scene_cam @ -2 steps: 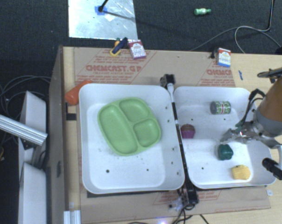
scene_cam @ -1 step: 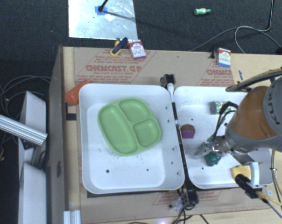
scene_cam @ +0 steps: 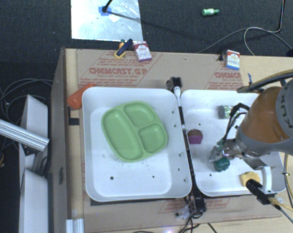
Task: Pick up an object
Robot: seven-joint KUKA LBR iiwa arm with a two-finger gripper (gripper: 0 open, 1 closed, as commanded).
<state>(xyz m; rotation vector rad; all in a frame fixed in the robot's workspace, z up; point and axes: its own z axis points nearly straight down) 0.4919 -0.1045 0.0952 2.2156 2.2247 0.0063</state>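
- My end effector (scene_cam: 219, 154) hangs low over the right bin (scene_cam: 204, 106), toward its front half, with my grey arm and its orange band (scene_cam: 263, 118) reaching in from the right.
- I cannot tell how my end effector is set; its metal tip is a small blur from this height.
- A small teal object (scene_cam: 221, 164) lies on the right bin's floor directly under that tip, touching it or very nearly so. I cannot make out whether it is gripped.
- A purple and tan object (scene_cam: 194, 136) sits in the same bin near the divider, to the left of my end effector and apart from it.
- A small grey-green object (scene_cam: 225, 111) rests toward the back of the right bin, just beside a dark cable coming off my wrist.
- A yellow object (scene_cam: 247, 178) lies at the right bin's front edge, next to a white and black part.
- The left bin (scene_cam: 95, 178) holds a green divided plate (scene_cam: 134, 130) with three compartments, lying flat near the middle.
- An orange object (scene_cam: 75, 98) pokes out at the left bin's back left corner, outside its rim.
- On the cardboard-covered tabletop (scene_cam: 185, 67) behind the bins, two small red and white boxes (scene_cam: 143, 51) stand well apart, one beside a yellow and black item (scene_cam: 122, 48).
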